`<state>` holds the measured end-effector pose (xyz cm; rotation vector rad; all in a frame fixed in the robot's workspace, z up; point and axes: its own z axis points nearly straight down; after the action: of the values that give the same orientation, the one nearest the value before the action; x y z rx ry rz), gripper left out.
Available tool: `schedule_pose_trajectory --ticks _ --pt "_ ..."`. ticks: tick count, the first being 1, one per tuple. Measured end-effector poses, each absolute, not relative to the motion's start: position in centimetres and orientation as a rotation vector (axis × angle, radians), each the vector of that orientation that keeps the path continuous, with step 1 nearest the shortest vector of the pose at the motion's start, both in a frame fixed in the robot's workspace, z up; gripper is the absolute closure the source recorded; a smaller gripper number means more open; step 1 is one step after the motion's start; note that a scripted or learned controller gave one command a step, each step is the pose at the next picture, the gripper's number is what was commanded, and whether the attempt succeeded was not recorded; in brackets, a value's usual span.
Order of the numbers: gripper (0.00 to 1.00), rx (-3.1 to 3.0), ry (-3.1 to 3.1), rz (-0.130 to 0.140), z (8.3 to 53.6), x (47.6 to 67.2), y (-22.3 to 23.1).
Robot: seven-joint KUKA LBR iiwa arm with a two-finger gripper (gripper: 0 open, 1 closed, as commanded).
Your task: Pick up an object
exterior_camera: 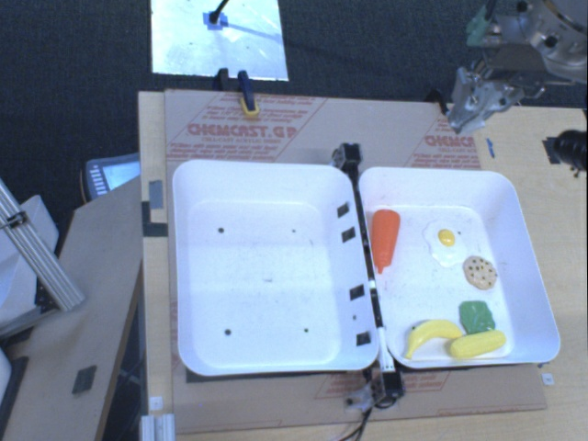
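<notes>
The shiny grey metal claw (462,118) hangs up high at the back right, above the brown cardboard sheet (303,122) on the tabletop, just past the far edge of the right white plastic bin (525,274). It is too small and blurry to tell how the claw is set. Nothing can be seen in it.

This looks like the very start of the job. The arm has not yet gone down for anything. The next move calls for picking one toy, swinging the claw over it, then dropping straight down into the bin.

All the toys lie in the right bin, in front of the claw and below it. The flat white toy fried egg with a yellow middle (444,242) is the nearest. The long orange toy carrot (383,237) lies beside the wall where the two bins meet. The round brown toy cookie (479,271) sits just in front of the egg. Farthest off, by the near wall, are the small green toy (476,315), the curved yellow toy banana (430,333) and a yellow toy like a corn cob (478,343), all close together.

The carrot lies apart from the rest, so it may be an easy one to grab.
</notes>
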<state>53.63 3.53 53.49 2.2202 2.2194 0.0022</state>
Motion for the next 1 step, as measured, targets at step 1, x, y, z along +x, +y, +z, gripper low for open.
schedule_pose_trajectory --ticks 1 --pt "1.0 2.22 2.219 0.002 53.5 55.47 2.75"
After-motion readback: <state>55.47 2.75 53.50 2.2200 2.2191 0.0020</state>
